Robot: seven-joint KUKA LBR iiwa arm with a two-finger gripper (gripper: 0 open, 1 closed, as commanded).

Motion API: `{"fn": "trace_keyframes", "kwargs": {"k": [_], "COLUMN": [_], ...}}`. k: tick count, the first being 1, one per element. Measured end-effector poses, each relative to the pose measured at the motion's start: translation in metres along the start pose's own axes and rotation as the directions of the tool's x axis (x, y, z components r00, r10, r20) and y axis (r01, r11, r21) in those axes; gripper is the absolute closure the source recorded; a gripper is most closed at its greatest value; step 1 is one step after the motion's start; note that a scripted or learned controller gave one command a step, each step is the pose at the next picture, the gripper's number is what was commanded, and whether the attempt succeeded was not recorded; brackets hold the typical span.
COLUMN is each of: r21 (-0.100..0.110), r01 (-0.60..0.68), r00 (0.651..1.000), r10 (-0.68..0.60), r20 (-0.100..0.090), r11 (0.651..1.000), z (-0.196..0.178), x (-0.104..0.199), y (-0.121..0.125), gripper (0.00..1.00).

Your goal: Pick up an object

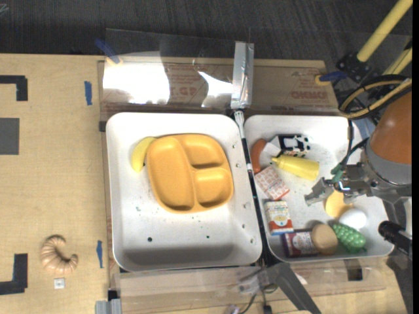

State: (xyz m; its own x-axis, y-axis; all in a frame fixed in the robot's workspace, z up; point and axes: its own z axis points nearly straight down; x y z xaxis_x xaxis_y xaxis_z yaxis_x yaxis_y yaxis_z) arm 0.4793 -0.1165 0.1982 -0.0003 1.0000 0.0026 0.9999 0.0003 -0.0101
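The claw (pixel 325 193), its opening impossible to judge, hangs over the right bin (pixel 340 122), a yellow bottle (pixel 298 167) just far-left, yellow ball (pixel 334 205) beside it, the bin's right edge near.

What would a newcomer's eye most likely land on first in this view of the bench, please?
Probably the large orange divided tray lying in the left bin, with a yellow banana peeking out at its left edge. Next, the clutter of small items in the right bin, including a yellow bottle, where the gripper hangs beside the arm's orange band.
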Motion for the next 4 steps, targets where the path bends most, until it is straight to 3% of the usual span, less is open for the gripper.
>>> {"fn": "trace_keyframes", "kwargs": {"k": [1,2,3,4], "r21": [-0.003,-0.011,-0.009,-0.006], "r01": [-0.323,-0.411,-0.411,-0.635], "r00": [0.947,0.912,0.912,0.773], "r10": [0.323,0.411,0.411,0.635], "r20": [-0.001,0.000,0.004,-0.001], "r11": [0.947,0.912,0.912,0.773], "z": [0.104,0.111,0.103,0.014], "x": [0.007,0.015,0.014,0.067], "y": [0.042,0.086,0.085,0.188], "gripper": [0.00,0.00,1.00,1.00]}}
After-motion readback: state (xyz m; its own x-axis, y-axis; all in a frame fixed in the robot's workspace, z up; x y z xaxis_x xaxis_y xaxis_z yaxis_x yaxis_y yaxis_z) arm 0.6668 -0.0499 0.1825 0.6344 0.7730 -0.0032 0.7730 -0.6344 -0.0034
